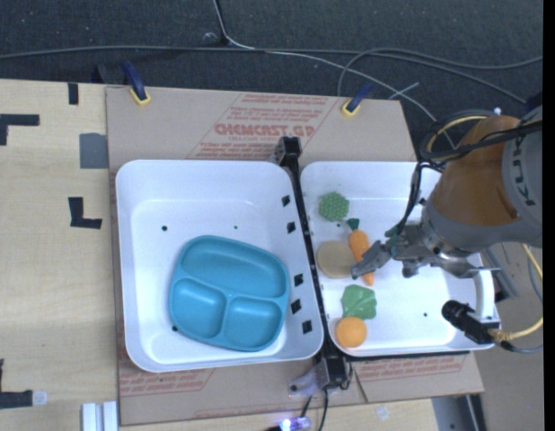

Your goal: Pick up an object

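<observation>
The gripper (365, 264) hangs low in the right bin (394, 339), its dark fingers over a small orange carrot (359, 245); whether they are spread or pinching it cannot be told from above. The carrot lies near the bin's left wall, long axis running top to bottom, green tip toward the far side. A tan disc (332, 259) sits just beside it, a green knobbly piece (333, 206) beyond.

Red printed lettering on the brown cardboard sheet (251, 128) under the bins, largest line apparently reading "CHEMCAST GP", smaller red lines above and below it too blurred to read
</observation>
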`<move>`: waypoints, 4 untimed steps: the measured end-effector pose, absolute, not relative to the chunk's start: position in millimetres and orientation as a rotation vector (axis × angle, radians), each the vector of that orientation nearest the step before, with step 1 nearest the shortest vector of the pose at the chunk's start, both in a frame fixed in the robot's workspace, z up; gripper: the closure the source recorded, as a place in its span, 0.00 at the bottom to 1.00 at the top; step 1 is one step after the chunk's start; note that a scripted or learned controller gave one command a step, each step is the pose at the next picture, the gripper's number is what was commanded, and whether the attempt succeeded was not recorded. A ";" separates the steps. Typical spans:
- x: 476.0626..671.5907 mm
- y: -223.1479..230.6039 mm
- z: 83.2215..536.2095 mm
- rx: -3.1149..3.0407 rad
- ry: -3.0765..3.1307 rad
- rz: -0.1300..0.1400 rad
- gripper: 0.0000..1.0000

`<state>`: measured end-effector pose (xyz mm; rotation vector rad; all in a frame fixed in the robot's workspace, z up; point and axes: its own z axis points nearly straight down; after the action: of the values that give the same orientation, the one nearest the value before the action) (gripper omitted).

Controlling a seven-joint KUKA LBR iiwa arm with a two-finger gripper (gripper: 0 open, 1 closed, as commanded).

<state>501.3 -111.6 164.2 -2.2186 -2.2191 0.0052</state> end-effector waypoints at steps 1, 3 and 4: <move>505.9 -111.5 119.8 -2.218 -2.220 0.005 0.00; 502.5 -105.2 190.4 -2.220 -2.224 -0.001 1.00; 498.8 -107.5 250.0 -2.221 -2.223 0.001 1.00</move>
<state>498.8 -107.5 250.0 -2.2206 -2.2233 0.0005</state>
